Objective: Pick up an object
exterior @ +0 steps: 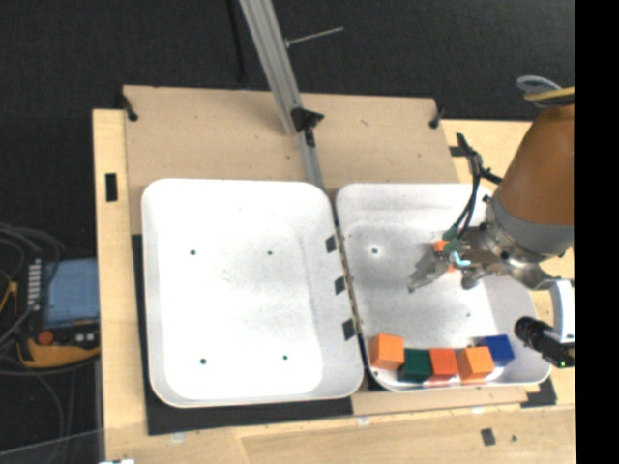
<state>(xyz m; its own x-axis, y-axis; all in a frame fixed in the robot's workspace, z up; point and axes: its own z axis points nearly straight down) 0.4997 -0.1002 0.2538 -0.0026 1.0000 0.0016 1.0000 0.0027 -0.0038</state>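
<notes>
**End effector over right bin, blocks along lower rim**

Seen at right of frame: end effector (426,274) hanging over the middle of the right bin (387,220), fingers pointing toward frame left. Open or closed: cannot tell (too small and blurred). Lined up along the bin's lower edge, well apart from the end effector: orange block (389,350), green block (417,363), two more orange blocks (444,362) (476,362), blue block (498,348). Left bin (242,288) beside it on the table (213,124).

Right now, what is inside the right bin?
Along the near wall of the right bin: orange block, green block, two more orange blocks, blue block. The arm covers the bin's right side.
</notes>
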